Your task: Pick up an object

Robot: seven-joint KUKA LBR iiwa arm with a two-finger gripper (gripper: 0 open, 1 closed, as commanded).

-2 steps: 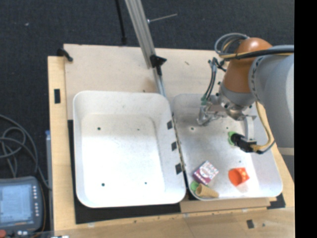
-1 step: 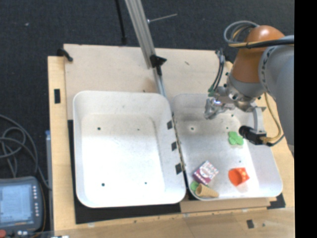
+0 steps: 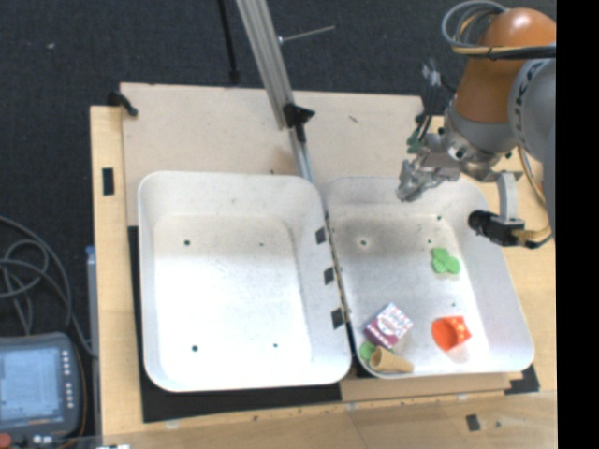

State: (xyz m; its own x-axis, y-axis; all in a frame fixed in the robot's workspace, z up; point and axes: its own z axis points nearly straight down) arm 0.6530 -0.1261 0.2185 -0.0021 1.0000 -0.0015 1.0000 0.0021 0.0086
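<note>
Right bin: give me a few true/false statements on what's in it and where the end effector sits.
1. The orange object lies in the right bin. True.
2. The green object sits in the left bin. False: it lies in the right bin, up-frame of the orange one.
3. The end effector hangs over the far edge of the right bin. True.
4. The end effector holds the purple-and-white packet. False: the packet lies on the bin floor near the front edge, well away from it.
5. The tan cone-shaped piece rests at the right bin's front edge, beside the packet. True.
</note>
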